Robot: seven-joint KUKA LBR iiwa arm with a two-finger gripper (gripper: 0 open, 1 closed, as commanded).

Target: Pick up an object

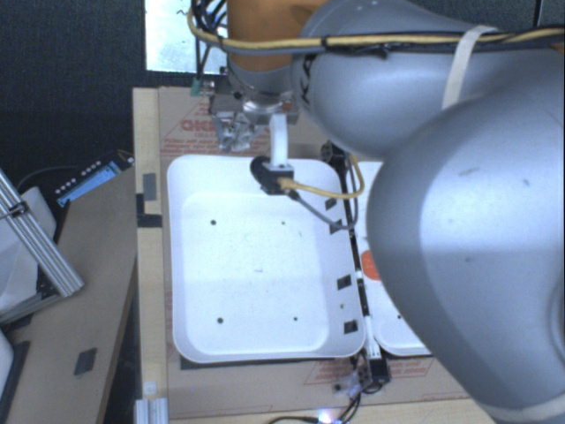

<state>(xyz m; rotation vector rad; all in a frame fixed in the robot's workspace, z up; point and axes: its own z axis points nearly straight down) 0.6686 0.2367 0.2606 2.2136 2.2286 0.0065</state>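
The gripper (233, 136) hangs at the far edge of the left bin (181, 263), just over its far rim. Below it lies the brown cardboard sheet (181, 122) with red print that sits under both bins. The gripper is small and blurred at this spot, so I cannot tell whether it is spread or pressed together, nor whether it pinches anything.

The grey arm (459, 219) and its orange band (274, 7) cover most of the right bin (397, 334). Only that bin's near left corner and a strip along its left edge show. About halfway along that left edge, a small orange object (370, 268) peeks out from under the arm. It probably lies in the right bin, with its shape hidden.

The left bin's white floor carries a few small dark dots. Small black tabs (346, 283) line the seam between the bins. At the bench's (106, 325) left edge lie a blue and black device (88, 179) and a silver rail (40, 250).
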